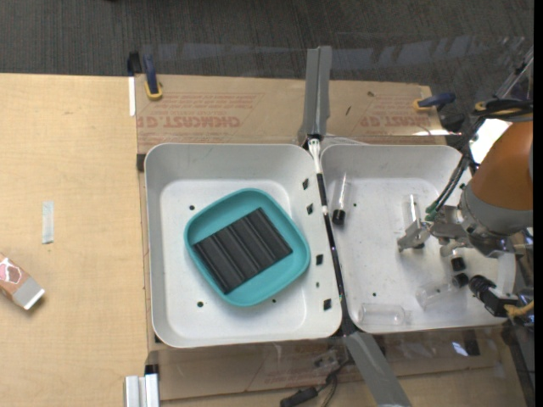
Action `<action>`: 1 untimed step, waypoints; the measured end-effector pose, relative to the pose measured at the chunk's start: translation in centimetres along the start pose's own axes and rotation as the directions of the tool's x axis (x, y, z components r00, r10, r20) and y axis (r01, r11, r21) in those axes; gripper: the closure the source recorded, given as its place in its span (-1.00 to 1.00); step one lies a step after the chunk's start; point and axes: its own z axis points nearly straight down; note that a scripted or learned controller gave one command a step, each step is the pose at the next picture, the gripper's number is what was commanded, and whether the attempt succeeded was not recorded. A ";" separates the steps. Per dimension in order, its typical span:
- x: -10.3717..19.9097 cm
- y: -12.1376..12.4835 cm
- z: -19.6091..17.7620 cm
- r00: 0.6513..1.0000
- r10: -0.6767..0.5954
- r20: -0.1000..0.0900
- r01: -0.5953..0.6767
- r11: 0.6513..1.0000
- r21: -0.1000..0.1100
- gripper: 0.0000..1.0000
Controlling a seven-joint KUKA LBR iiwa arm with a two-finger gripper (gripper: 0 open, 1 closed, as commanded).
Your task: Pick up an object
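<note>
My gripper [412, 225] hangs low over the middle of the right bin [373, 170], reaching in from the right below the arm's orange band [509, 176]. Its two silver fingers [414, 241] stand apart, so it is open with nothing between them. A clear tube with a black cap [338, 202] lies by the bin's left wall, well left of the gripper. A clear plastic piece [382, 315] rests at the bin's front edge, and another clear piece [433, 294] lies just below the gripper.
The left bin [161, 253] holds a teal tray [288, 270] with a dark ribbed insert [242, 247]. A grey divider bar [317, 91] runs between the bins. Clamps and cardboard sit behind, and a small packet [19, 282] lies on the far-left bench.
</note>
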 end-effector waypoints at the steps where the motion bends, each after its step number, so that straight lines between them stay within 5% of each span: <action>1: -0.6 -0.2 -0.7 1.000 0.008 0.010 -0.008 1.000 0.002 1.00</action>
